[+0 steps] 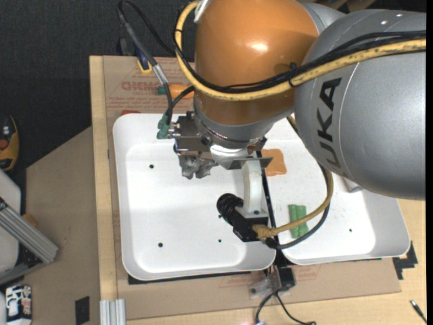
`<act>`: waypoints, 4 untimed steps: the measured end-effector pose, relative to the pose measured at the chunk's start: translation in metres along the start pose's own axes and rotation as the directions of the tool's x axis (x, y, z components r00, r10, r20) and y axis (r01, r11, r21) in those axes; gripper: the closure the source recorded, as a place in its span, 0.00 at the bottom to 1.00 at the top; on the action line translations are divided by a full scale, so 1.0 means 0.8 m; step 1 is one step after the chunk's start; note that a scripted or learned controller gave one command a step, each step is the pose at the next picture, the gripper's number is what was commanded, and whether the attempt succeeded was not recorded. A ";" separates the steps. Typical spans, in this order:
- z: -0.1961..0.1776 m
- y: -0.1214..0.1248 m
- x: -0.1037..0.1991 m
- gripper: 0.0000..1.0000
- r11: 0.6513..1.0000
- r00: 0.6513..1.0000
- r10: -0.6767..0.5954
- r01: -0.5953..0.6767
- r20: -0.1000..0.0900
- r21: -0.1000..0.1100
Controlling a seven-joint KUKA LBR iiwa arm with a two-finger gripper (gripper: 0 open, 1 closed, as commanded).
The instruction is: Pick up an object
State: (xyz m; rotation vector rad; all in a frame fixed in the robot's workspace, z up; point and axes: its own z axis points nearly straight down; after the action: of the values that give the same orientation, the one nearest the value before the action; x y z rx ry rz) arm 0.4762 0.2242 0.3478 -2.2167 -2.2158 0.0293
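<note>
Two bins are seen. End effector (195,168) is hung over the left bin (145,202), grip state unclear. Green block (298,220) lies toward four o'clock, long axis roughly twelve-to-six, in the right bin (358,232).

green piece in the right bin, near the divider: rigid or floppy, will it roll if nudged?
The green piece looks like a short, flat-lying block with straight edges, so probably stiff rather than floppy. It seems small and likely light, so a nudge would probably slide it on the smooth right bin floor rather than roll it. A yellow cable partly covers it.
</note>
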 end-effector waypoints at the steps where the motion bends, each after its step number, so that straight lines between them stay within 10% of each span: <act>1: -0.209 0.001 -0.002 1.00 0.999 1.000 -0.003 0.002 -0.018 -0.038; 2: 0.058 0.001 0.000 1.00 1.000 1.000 0.001 -0.001 0.000 0.000; 4: -0.245 0.000 -0.002 1.00 0.999 1.000 -0.002 0.002 -0.017 -0.035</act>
State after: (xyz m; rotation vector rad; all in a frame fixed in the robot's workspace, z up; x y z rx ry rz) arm 0.4795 0.2242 0.5440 -2.2237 -2.2271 -0.0282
